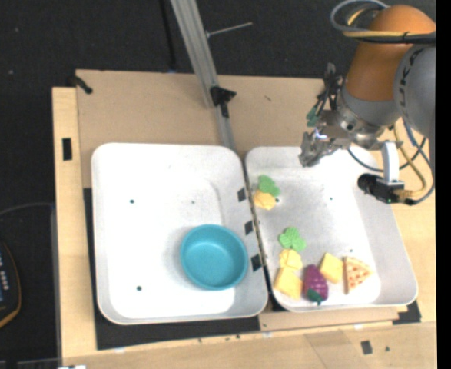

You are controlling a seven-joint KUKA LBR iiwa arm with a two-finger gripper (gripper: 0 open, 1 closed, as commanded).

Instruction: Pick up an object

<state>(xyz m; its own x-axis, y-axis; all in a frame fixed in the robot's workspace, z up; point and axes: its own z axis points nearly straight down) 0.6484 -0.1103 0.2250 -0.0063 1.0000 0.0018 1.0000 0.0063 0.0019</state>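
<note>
The claw (311,154) hangs over the far edge of the right bin (379,229), whether open or closed I cannot tell, apparently poised before choosing among toy foods, a corn cob (265,198) by the left wall and a pizza slice (355,272) near the front edge.

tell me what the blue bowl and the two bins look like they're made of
Blue bowl: probably moulded plastic, a uniform teal with a smooth, slightly matte finish and a soft sheen along the rim.
Left bin and right bin: likely thin formed plastic, white, with rounded corners and shallow walls. The surface looks matte with faint speckling, which could be scuffs or wear.
</note>
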